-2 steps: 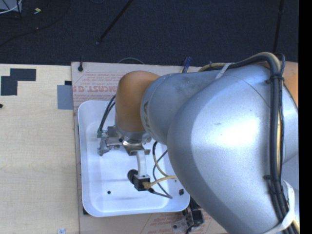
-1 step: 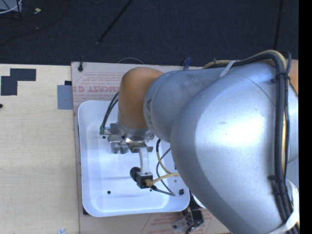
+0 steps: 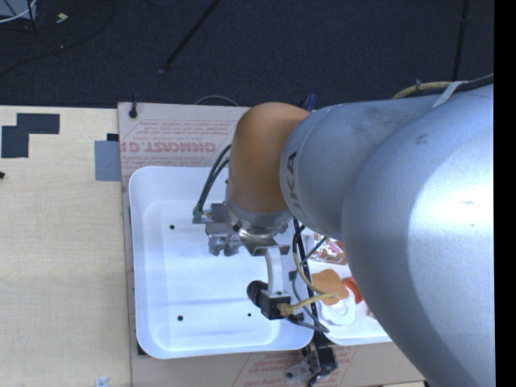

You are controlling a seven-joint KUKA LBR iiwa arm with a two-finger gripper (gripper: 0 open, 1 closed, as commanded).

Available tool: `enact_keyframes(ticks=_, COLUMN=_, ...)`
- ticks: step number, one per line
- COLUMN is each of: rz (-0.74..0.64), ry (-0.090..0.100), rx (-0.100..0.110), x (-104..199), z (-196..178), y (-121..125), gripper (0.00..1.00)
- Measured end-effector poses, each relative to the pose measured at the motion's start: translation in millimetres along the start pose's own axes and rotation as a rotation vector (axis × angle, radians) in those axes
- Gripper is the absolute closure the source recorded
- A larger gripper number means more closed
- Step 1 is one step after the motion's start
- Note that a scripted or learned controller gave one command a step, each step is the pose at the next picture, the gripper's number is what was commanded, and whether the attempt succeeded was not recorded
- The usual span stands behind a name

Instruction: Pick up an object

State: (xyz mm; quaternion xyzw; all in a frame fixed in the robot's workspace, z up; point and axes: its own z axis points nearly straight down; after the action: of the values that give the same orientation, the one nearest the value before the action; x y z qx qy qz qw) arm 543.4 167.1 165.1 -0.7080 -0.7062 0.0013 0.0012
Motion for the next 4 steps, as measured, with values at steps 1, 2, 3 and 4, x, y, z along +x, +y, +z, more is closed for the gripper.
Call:
enact_keyframes(ticks=1, rz=0.002, ry=-0.001, rx=-0.008, x=-68, z=-94, y=26, gripper=1.00)
enact_keyframes(ticks=2, rz=-0.004, ry=0.001, rx=-0.015, x=-73, z=-208, y=85, gripper=1.00)
enact_keyframes(ticks=3, rz=-0.006, ry=0.000, rx=-0.004, x=-62, z=-242, y=100, gripper=1.00)
enact_keyframes(ticks=4, rz=-0.003, ry=0.000, rx=-0.003, x=-51, z=-273, y=100, gripper=1.00)
